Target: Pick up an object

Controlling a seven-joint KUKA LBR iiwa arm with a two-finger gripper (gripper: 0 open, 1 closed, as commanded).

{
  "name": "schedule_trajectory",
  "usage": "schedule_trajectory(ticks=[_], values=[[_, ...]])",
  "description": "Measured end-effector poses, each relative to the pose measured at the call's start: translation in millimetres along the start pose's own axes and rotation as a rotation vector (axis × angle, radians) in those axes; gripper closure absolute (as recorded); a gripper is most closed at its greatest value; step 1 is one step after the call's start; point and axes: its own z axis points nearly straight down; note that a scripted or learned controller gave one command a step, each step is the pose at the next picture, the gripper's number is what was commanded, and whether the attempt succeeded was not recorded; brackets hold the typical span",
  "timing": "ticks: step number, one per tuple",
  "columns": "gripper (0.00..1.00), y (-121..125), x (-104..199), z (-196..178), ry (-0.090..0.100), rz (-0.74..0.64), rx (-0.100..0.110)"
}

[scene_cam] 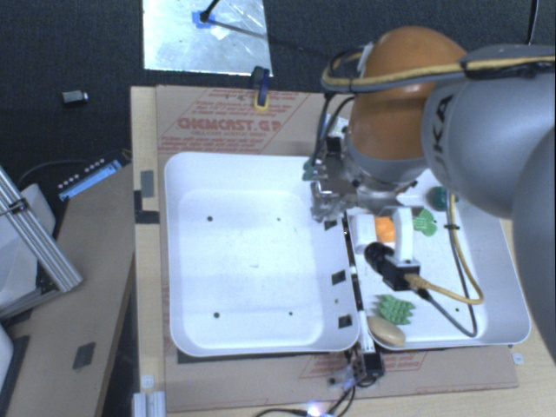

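The grey arm with its orange band [404, 94] hangs low over the right bin [497, 295], covering most of its upper half. The gripper [327, 189] sits at the arm's lower left, near the divide between the two bins. Just right of it lies an orange object [384, 229], partly hidden by the arm's fittings. A light green piece [424, 224] and a teal object [437, 199] show beside the arm. At the near edge lie a green spiky object [395, 307] and a tan rounded one [387, 332].
The left bin [252, 259] is bare white plastic. A yellow cable [447, 295] loops from a black fitting [387, 268] across the right bin. Cardboard underlies both bins; a metal frame [35, 241] stands at the left.
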Motion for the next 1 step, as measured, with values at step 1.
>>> schedule_trajectory(ticks=[1], values=[[1.0,45.6,85.2,30.6,0.002,-0.004,0.001]])
